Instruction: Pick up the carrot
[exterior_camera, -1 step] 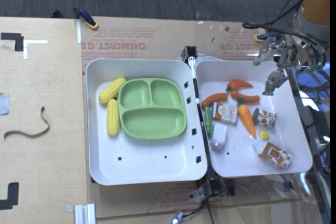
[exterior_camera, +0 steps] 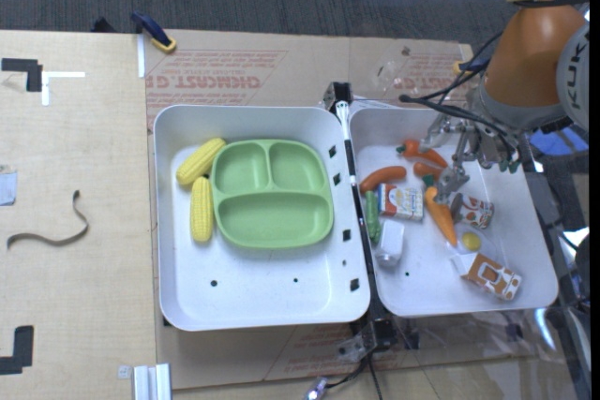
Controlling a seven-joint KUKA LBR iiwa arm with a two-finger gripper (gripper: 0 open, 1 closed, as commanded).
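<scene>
Where the worktop [exterior_camera: 75, 295] spreads pale and wooden under the camera, two shallow white bins sit side by side on a sheet of printed cardboard [exterior_camera: 244, 75]. Largest in the left bin [exterior_camera: 253, 300] is a green divided plate [exterior_camera: 273, 192], with two yellow corn cobs just beside its left rim: the upper corn cob [exterior_camera: 201, 160] lies tilted, the lower corn cob [exterior_camera: 201, 209] lies nearly upright in the view. Over the right bin [exterior_camera: 441, 290] hangs the arm [exterior_camera: 534, 56], its orange band rounded and bright, and below it the gripper [exterior_camera: 457, 183] reaches down among the clutter, close above the upper end of the carrot [exterior_camera: 441, 215]; whether it is open or closed cannot be told from this angle, and nothing can be seen held in it. This orange carrot lies slanted near the middle of the right bin, between a small white and red carton [exterior_camera: 403, 201] on its left and a small printed box [exterior_camera: 478, 214] on its right. An orange and white juice box [exterior_camera: 491, 276] lies near the bin's lower right corner (tilted on its side). A red sausage [exterior_camera: 382, 176] lies above the carton, a green vegetable [exterior_camera: 372, 216] rests along the bin's left wall, and a small yellow piece [exterior_camera: 470, 242] sits just below the carrot's tip.
</scene>
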